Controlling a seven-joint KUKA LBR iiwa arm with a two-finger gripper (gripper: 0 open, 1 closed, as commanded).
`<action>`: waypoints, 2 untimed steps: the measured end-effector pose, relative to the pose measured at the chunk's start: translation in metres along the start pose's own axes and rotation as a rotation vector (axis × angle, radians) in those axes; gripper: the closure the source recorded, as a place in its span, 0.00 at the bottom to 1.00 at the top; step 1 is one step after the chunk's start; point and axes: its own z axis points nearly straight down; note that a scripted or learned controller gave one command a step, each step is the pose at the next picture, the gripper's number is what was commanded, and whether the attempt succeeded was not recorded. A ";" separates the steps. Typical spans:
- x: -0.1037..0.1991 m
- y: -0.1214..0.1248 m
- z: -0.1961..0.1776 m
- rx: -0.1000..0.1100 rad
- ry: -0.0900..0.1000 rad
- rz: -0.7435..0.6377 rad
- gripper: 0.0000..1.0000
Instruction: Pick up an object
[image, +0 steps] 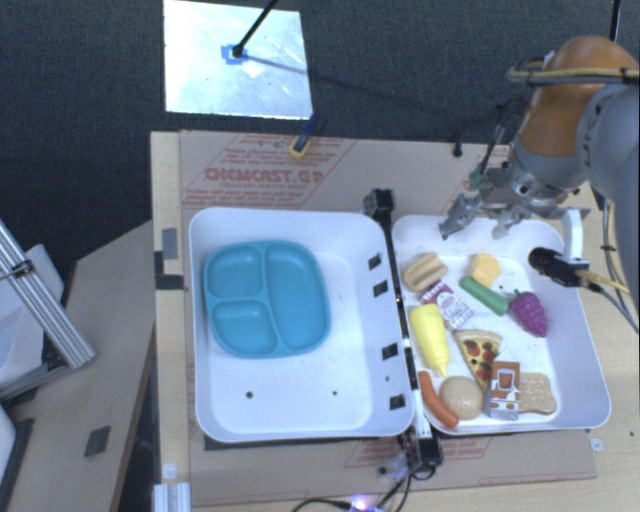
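1. Nearest the camera: right bin (585, 345), white and shallow, set on the counter (120, 290); taken as the landmark for all entries below.
2. At the near edge of the right bin: a sausage (436, 398), a round bun (462, 394), a small printed carton (503, 388) and a toast slice (538, 394), packed close together, the sausage touching the bun.
3. Just behind those: a pizza slice (480, 350) and a yellow mustard bottle (430, 335), the bottle lying along the bin's left wall.
4. Mid-bin: a small pink-and-white packet (448, 303) beside the bottle's top, a green cylinder (483, 296) lying tilted, and a purple grape bunch (529, 311) to its right, near but not clearly touching.
5. Farther in: a hot dog bun (423, 270) near the left wall and a yellow corn piece (485, 267) just behind the green cylinder.
6. Left of the right bin, sharing its left wall: left bin (230, 405), holding a blue divided tray (266, 298) lying flat toward that bin's far left part.
7. Above the far edge of the right bin: claw (478, 217), fingers spread apart, nothing between them, clear of every item; grey arm (600, 100) with orange band reaching in from the right.
8. Beyond the right bin, to the far left: a shiny square plate (238, 58) on dark flooring.
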 end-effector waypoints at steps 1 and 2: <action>0.000 0.003 -0.007 -0.012 -0.001 -0.002 0.00; -0.003 0.001 0.035 -0.008 -0.001 0.000 0.00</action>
